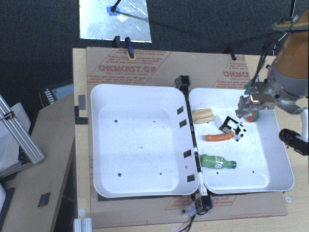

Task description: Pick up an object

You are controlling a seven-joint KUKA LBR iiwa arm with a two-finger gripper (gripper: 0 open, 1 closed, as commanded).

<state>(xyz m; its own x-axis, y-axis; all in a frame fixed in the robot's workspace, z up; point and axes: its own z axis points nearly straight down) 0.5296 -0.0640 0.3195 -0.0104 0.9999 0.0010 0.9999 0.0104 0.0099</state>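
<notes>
At right of frame, the end effector (249,108) hangs over the right bin (275,178), apparently pinching a small red-green object (253,115); grip unclear.

Two shallow white bins sit side by side on the table: one left bin (140,144) and one right bin (270,173). In the right bin lie four loose things that can be counted with confidence: one tan bread roll (203,115), one orange sausage-shaped piece (218,137), one green bottle (217,162) lying on its side, and one small black-and-white patterned item (232,127). One further small thing, red and green (253,115), shows just beside the hand (247,109); its kind cannot be told. One arm (292,66) reaches in, bearing that one hand.
</notes>
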